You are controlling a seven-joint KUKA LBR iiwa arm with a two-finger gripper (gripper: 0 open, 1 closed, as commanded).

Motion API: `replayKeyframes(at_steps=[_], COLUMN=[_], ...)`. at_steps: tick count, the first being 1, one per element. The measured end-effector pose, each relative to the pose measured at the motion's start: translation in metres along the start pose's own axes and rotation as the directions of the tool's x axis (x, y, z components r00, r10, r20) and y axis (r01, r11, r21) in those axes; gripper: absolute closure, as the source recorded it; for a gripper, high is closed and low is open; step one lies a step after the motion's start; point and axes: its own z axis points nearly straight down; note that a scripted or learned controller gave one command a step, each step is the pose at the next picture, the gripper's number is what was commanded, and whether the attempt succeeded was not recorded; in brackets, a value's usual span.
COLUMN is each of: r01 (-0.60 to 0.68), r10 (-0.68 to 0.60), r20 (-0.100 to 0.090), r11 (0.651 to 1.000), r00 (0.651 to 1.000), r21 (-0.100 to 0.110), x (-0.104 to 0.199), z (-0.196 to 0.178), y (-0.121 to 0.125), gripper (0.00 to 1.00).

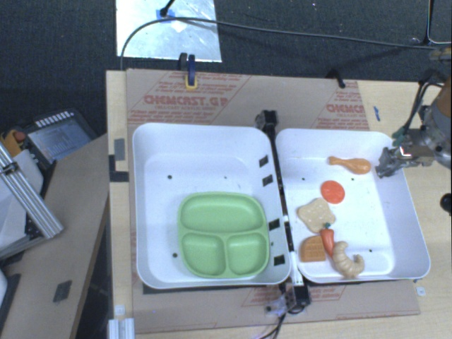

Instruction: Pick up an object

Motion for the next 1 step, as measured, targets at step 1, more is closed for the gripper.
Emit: replayKeyframes(at_steps=[1], r01=[0.004], r10=[-0.004], r20=[-0.003], r11=[1.0], r00=[1.0], r21=[0.005], x=[0.051], z=[-0.0031], y=[0.0008], gripper=[1.0])
